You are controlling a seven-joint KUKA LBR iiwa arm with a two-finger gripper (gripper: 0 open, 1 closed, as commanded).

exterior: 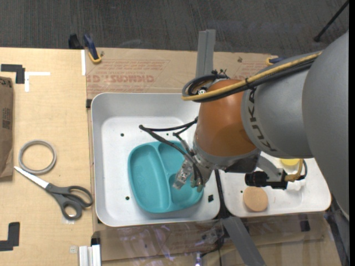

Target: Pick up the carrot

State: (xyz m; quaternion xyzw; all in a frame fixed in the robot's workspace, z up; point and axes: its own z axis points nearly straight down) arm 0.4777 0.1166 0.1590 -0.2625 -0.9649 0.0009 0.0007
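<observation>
My gripper (186,177) hangs low over the right half of a teal two-compartment dish (150,176) in the left bin (111,148). The orange wrist band and the grey arm cover the bin's right side and much of the right bin (316,195). Nothing orange or carrot-shaped shows at the gripper, and whatever lies under the arm is hidden.
A round tan disc (256,199) lies at the front of the right bin, and a yellow thing (291,163) peeks out beside the arm. Left of the bins, scissors (61,194) and a tape roll (37,155) lie on the cardboard bench.
</observation>
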